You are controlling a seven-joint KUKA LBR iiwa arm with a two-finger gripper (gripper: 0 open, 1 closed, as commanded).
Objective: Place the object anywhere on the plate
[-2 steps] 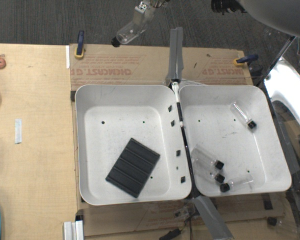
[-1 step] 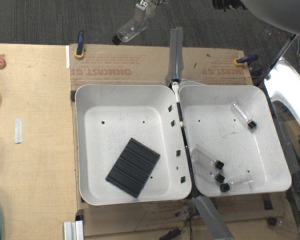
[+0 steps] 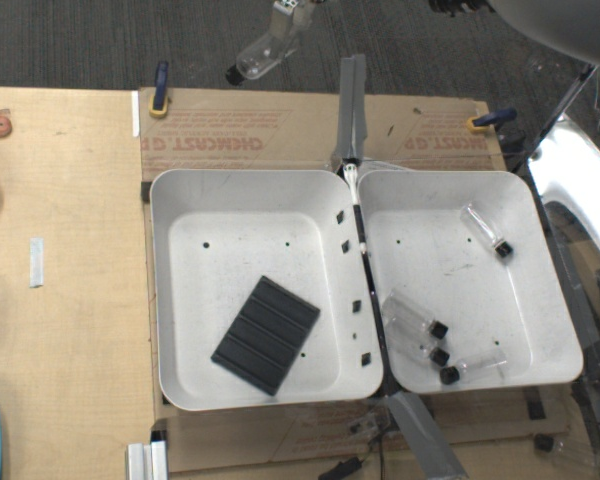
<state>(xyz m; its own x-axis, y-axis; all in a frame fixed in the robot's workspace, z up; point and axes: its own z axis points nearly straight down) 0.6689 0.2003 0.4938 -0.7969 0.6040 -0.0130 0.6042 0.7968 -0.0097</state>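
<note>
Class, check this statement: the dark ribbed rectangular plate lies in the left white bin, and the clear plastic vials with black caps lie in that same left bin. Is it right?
One detail is wrong. The camera view shows the dark ribbed rectangular plate in the left white bin, but the clear plastic vials with black caps lie in the right white bin, not the left.

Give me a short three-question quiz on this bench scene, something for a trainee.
1. True or false: the black ribbed rectangular plate lies in the view's left white bin.
2. Which bin holds the clear plastic vials with black caps? A) left B) right C) both
3. How many vials lie on the plate?

Key: 1 true; 2 B, the right white bin; 3 zero.
</note>
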